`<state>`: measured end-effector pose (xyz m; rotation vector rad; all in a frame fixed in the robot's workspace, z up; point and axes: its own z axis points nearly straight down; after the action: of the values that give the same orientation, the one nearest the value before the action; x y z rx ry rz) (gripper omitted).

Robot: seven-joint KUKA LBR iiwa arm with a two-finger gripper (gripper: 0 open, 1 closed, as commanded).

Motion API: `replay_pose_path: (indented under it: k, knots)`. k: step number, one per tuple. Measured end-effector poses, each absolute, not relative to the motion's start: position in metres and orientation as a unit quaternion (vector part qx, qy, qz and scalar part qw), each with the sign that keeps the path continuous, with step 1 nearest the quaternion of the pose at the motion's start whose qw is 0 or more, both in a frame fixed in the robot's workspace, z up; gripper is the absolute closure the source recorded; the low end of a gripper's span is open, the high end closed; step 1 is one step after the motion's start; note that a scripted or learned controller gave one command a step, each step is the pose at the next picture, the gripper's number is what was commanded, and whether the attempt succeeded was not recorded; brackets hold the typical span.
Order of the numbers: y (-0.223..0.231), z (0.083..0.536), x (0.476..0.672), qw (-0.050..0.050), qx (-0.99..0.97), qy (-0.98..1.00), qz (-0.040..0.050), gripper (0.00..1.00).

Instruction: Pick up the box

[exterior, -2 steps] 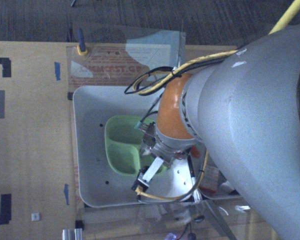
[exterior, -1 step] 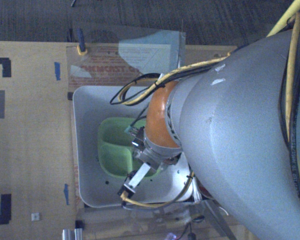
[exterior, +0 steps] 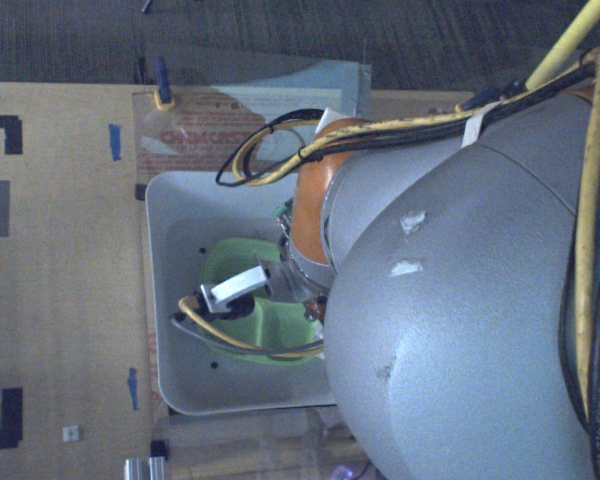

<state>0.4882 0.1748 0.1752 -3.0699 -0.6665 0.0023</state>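
Observation:
The white bin (exterior: 175, 223) lies left of centre, and my arm reaches down into it from the right. The orange band (exterior: 310, 203) and the grey wrist below it cover the bin's right part. My gripper (exterior: 298, 273) is low inside the bin, over a pale green, dish-like thing (exterior: 230, 258) that lies on the bin floor. I cannot make out a box; a small green and white scrap (exterior: 284, 209) shows by the wrist and a reddish bit (exterior: 315, 313) peeks out under it.
The arm's big grey body (exterior: 460, 298) hides the whole right half of the view. Tan bench surface (exterior: 60, 268) with black marks and blue tape spreads to the left. A clear panel (exterior: 230, 108) with a blue clip stands behind the bin.

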Motion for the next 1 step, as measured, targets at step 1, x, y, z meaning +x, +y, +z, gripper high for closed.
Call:
replay_pose_path:
  k: [1]
  knots:
    - [0.2175, 0.1029, 0.5201, 0.0, -0.976, -0.218, -0.0054, 0.0]
